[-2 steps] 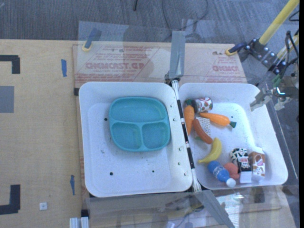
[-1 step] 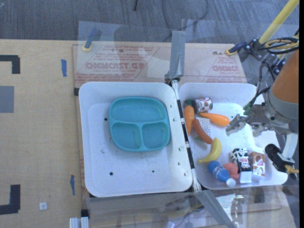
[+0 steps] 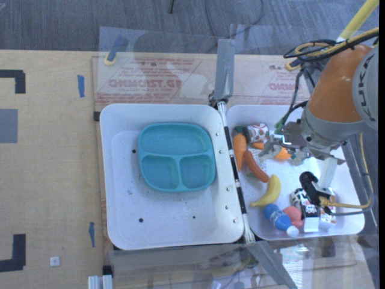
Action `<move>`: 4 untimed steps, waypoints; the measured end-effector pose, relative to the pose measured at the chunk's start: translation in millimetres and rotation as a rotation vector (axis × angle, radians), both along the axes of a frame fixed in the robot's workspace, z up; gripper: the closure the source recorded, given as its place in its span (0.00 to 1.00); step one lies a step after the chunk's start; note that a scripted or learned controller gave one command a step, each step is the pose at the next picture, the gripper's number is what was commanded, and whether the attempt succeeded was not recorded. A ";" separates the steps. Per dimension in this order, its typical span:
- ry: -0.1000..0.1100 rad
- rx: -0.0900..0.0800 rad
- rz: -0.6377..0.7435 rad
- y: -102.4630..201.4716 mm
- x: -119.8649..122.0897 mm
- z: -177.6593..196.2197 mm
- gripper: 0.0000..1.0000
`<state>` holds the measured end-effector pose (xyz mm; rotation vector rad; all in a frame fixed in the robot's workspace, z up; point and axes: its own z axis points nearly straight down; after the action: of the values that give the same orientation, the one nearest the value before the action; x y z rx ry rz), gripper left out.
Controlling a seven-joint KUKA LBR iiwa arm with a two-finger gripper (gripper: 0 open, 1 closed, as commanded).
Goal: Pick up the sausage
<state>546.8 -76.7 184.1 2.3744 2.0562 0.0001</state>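
Sausage [image 3: 257, 167] is what I'm after: the reddish-brown one lying at a slant in the right bin [image 3: 355, 221], near its left wall. It's wedged into a little row of long things. The carrot [image 3: 239, 150] sits just beside its upper end, and the banana [image 3: 269, 192] curls off right below its lower end. They look tossed in loose, so everything leans on its neighbour, which is what makes this pick awkward.

My gripper [image 3: 287, 148] is over the upper middle of that same bin, hanging near the sausage's upper right but apart from it. From this angle the wrist covers the business end, so I honestly can't tell how wide it's set, and I see nothing held in it. There's a small orange piece [image 3: 281, 155] just beside it, partly tucked under the hardware.

The rest of the clutter is piled along the bin's bottom edge: a blue bottle-shaped thing [image 3: 277, 217], something pink, and some black-and-white bits. The left bin [image 3: 120, 125] just carries the teal divided plate [image 3: 177, 156], well apart from my target.

My guess is I need to shift left and down a bit and line up across the sausage's middle, or I'll nudge the carrot instead.
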 end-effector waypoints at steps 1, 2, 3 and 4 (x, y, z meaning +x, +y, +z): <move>0.003 0.001 0.059 51.6 -41.8 -0.1 0.00; 0.000 0.000 0.031 22.7 -19.7 0.0 0.00; -0.001 -0.001 0.091 11.1 -8.9 0.2 0.00; -0.008 0.001 0.384 -18.6 2.0 -95.0 0.00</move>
<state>548.8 -95.3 89.2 1.9359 2.4678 0.0109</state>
